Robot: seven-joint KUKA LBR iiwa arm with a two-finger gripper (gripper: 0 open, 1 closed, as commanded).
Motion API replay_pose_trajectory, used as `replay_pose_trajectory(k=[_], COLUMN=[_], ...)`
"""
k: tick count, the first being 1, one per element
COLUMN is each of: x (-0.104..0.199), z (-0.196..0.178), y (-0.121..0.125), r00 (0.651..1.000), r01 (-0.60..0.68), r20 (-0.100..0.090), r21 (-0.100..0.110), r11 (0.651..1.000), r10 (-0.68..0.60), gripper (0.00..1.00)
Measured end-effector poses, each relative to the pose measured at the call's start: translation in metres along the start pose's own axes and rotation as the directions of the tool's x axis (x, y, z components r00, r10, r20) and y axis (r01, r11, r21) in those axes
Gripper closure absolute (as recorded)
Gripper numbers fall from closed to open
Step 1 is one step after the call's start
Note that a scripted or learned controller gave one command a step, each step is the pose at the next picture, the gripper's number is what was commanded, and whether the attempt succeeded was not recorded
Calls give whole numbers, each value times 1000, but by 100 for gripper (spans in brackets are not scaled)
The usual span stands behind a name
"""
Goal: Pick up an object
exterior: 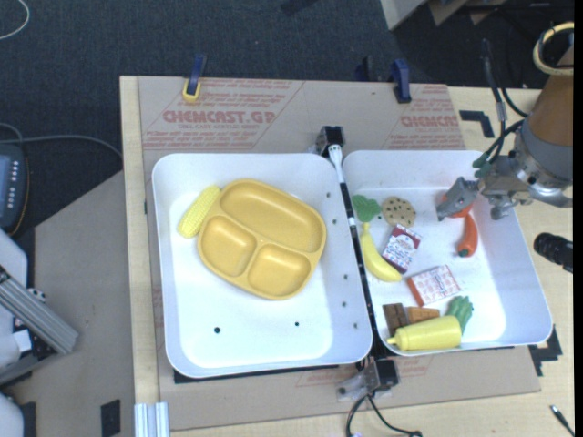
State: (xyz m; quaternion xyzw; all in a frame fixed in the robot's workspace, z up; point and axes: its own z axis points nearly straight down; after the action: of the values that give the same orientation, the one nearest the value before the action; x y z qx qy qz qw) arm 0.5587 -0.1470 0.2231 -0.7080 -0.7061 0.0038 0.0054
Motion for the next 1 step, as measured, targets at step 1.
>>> replay_pose_trajectory(k=[1], x=[0], z=[-7], y=[3], r00=[1000], r01=[3], r20=[2], r21=[-13], r11=[1000], r10=[-3], gripper=[0])
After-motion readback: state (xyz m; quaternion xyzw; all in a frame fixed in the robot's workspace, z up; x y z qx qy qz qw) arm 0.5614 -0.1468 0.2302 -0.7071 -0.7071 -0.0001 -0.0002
